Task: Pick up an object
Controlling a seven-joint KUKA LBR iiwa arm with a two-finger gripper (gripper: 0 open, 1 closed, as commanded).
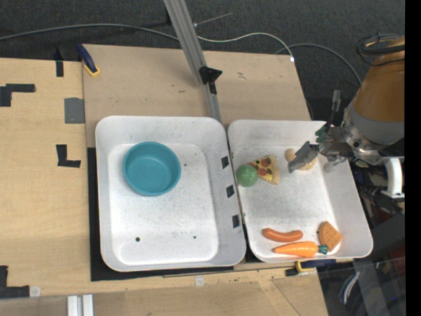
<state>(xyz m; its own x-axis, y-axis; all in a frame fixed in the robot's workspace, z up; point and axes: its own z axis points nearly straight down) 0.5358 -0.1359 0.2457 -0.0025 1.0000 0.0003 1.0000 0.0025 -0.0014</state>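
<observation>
The gripper [304, 158] is seen low over the right bin [342, 196], beside a small beige piece [290, 155] near the bin's upper middle; whether its jaws are apart or together cannot be told. Nothing is seen held. A green ball [247, 176] and a pizza slice toy [266, 170] lie touching just to the left. The beige piece is judged likely to be nudged aside if the closure is off-centre, and the ball could be rolled away by any contact.

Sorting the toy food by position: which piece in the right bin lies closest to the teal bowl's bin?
The green ball, beside the pizza slice; it sits nearest the divider, left of all others.
</observation>
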